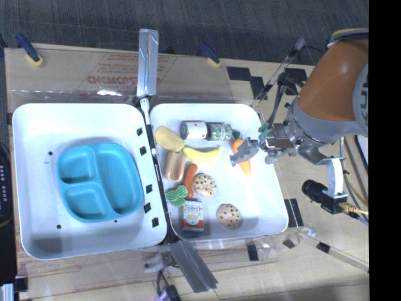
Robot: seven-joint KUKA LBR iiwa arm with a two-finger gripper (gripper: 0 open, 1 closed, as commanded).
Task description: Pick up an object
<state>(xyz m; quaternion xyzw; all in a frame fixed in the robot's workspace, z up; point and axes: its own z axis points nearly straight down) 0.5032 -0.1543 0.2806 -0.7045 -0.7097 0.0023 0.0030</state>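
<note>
Picking up one toy well means choosing one that sits alone, coming straight down over it, and squeezing only when a finger is on each side; that is my guess for a good try.

Both white bins sit side by side; the left bin point(31, 168) holds a blue tray point(99, 182) with three parts, and the right bin point(266, 199) holds all the small toys. The grey arm point(332, 99) with its orange band comes in from the right and leans over the right bin's right wall; the gripper point(243, 157) hangs low at the end, right by the little carrot point(242, 157), so the carrot looks like the thing to grab.

The carrot lies near the right side of the right bin, a bit apart from the banana point(202, 153) and just below the bottle point(205, 130); I cannot tell if the tool is apart, together or clamped on it, as the parts blur into the carrot.

Smaller things lie further left: a potato point(169, 138), a bread roll point(173, 165), two cookies point(203, 185) and a small box point(192, 216); they are crowded, so the arm should keep away from them.
</note>
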